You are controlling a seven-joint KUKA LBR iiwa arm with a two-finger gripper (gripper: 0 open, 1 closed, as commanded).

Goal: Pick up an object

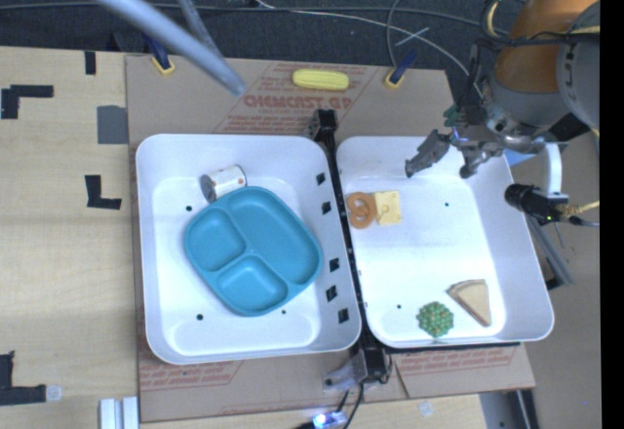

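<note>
Gripper (pixel 450 158) poised over the right bin (pixel 507 252) near its far edge, fingers spread, nothing between them; nearest pick, pretzel (pixel 360 210) touching yellow block (pixel 388 208), against the bin's left wall, leftward and nearer the front.

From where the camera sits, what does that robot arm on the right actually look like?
The arm is bulky and rounded, grey with a broad orange band above the wrist. It ends in a gripper with two thin dark grey fingers. Thin cables loop around its upper part, and a white and black fitting hangs at its side.
</note>
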